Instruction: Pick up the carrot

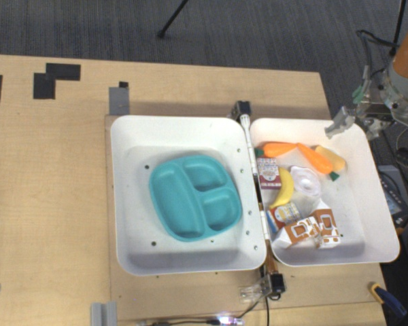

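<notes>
Pincer [343,122] hovered at right bin's [381,202] far corner; its state could not be determined. Carrot [317,157] lay near, below-left of it, untouched, beside banana [283,188].

Bench stock, counted:

- White bins: two, a left bin [126,182] and a right bin [374,202], set side by side.
- Teal divided plate [194,197]: one, three compartments, in the left bin.
- Carrots: two, one [280,149] lying flat, one [316,158] slanted, touching at the far end of the right bin.
- Banana [283,187]: one.
- Clear plastic cup [304,182]: one.
- Small printed cartons or packets: about three [267,171] [285,213] [314,228]; exact count unclear where they overlap.
</notes>
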{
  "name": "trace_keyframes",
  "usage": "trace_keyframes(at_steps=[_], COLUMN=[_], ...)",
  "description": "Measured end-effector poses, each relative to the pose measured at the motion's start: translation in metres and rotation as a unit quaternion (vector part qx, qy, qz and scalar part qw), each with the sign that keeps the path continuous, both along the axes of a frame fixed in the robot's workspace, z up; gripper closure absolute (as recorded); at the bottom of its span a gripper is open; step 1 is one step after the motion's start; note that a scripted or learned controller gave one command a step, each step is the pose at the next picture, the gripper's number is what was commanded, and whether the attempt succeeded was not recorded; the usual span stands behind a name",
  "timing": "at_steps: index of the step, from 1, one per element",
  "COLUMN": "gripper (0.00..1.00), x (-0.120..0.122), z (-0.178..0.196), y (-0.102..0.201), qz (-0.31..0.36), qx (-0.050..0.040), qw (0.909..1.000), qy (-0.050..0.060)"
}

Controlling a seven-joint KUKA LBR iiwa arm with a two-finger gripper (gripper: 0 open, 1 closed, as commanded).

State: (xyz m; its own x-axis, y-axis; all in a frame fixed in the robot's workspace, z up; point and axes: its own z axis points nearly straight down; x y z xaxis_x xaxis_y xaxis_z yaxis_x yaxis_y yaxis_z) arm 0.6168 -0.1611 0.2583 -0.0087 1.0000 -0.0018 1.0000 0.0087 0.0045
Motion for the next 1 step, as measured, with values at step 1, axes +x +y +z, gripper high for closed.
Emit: trace_keyframes(at_steps=[1], gripper=[0.00], x=[0.0067], z=[-0.1683], y=[-0.0221], qz=[-0.080], qx=[0.0005], qw=[0.9968], qy=[-0.001])
